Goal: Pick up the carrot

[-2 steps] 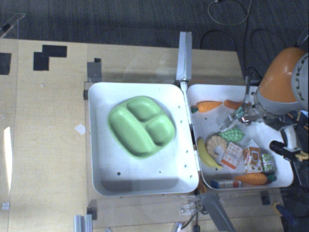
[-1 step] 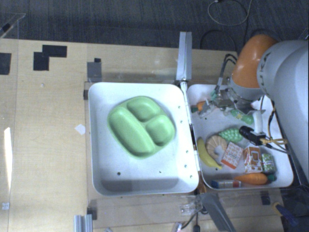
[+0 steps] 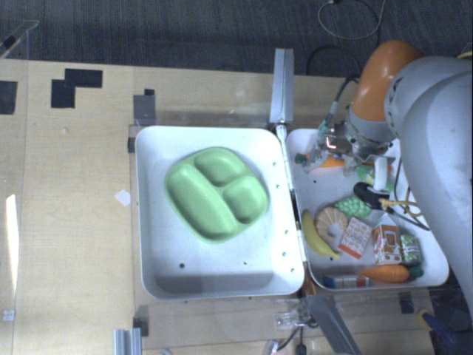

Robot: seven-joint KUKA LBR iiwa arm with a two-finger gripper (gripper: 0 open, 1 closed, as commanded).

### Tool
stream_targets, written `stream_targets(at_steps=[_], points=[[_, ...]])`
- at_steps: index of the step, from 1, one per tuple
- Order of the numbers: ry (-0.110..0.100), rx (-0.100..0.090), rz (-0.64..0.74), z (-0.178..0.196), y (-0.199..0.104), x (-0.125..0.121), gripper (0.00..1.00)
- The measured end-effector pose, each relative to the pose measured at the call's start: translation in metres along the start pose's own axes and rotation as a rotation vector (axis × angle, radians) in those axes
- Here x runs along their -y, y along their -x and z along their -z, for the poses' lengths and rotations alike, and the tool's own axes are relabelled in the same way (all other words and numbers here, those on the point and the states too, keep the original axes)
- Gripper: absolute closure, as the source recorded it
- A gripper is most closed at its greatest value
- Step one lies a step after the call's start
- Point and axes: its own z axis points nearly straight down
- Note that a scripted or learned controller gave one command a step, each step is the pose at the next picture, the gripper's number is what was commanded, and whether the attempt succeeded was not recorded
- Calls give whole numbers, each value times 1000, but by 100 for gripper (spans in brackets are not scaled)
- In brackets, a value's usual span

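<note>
A: How much of the right bin (image 3: 313, 276) is visible?

B: Its right side lies under the grey arm (image 3: 436, 132). The arm itself runs off the picture's right edge.

A: And the jaws?

B: Too cluttered to tell how they stand; the wrist covers them.

A: The small packets (image 3: 355, 237)?

B: Print too small to read. 1 orange thing (image 3: 331, 163) near the wrist is half hidden.

Green sectioned plate (image 3: 216, 191) in left white bin (image 3: 159, 272), banana (image 3: 316, 237), small cartons (image 3: 387, 244) in right bin (image 3: 437, 271)
</note>
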Motion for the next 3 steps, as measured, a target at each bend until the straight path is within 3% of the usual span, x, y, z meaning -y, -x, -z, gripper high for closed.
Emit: stream_targets(at_steps=[1,2,3], points=[[-3,-7,8,9,-5,0,100],[38,-6,-129,101,-78,4,100],[37,-5,-128,100,-78,4,0]])
